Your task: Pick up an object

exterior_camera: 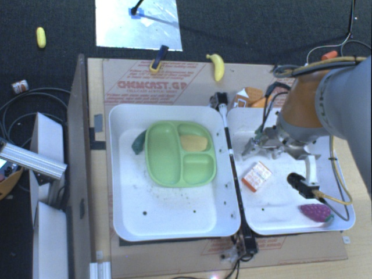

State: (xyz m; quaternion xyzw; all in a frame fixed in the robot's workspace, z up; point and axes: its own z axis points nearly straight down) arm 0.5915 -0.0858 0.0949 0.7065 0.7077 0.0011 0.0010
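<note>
Place: robotics lab, probably | Bench: cardboard sheet [157, 77] printed "CHEMCAST GP" under two white bins [174, 220] | Floor: dark carpet [261, 10], coiled black cables [23, 112], reflective metal sheet [136, 16] | Props: toy banana [217, 66], green divided plate [177, 154] | Hardware: aluminium extrusion [32, 160] at left

A grey arm [325, 106] reaches over the right bin [273, 220], above an orange-and-white box [256, 176] and purple object [315, 212].

Dark green object [138, 142] partly hidden under green divided plate [179, 154]; arm [340, 97] cut off at right edge; hand [263, 144] too blurred to read.
</note>
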